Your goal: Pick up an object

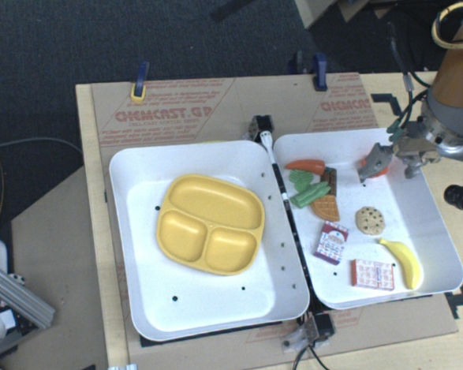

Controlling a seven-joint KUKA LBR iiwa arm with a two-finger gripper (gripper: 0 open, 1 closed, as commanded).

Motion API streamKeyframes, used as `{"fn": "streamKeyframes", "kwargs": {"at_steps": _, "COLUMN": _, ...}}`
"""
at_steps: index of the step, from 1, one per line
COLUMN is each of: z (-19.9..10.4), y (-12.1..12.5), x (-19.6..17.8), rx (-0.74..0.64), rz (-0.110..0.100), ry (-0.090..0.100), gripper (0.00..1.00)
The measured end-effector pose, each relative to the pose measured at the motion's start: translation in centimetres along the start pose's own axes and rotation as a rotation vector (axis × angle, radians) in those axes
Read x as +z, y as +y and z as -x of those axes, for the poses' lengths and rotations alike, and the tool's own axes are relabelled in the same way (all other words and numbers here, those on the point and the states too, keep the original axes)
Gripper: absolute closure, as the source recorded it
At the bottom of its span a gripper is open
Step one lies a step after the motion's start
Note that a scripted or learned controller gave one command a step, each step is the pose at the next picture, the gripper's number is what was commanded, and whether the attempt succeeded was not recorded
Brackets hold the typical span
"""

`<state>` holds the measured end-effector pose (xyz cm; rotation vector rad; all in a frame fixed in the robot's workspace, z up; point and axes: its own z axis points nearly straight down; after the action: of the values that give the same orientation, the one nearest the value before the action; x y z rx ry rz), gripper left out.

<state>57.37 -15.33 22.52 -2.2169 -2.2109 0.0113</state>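
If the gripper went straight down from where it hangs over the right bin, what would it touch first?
Probably the red-orange object lying beside the gripper near the right bin's far end, though depth is unclear from this slant; it might land on bare bin floor next to it instead.

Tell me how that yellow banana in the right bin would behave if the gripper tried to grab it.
The banana looks like a smooth plastic toy, so it is probably stiff, light, and a bit slippery between fingers. Its curved shape lies flat, so it is unlikely to roll, though a push could spin it. It rests close to the right bin wall and a red card, which may crowd a grasp.
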Motion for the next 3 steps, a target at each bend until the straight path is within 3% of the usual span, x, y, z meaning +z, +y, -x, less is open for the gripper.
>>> {"fn": "streamKeyframes", "kwargs": {"at_steps": 1, "z": 0.0, "y": 0.3, "x": -0.7, "rx": -0.003, "rz": 0.013, "ry": -0.002, "gripper": 0.00}}
{"fn": "streamKeyframes", "kwargs": {"at_steps": 3, "z": -0.8, "y": -0.2, "x": 10.2, "rx": -0.003, "rz": 0.006, "ry": 0.000, "gripper": 0.00}}
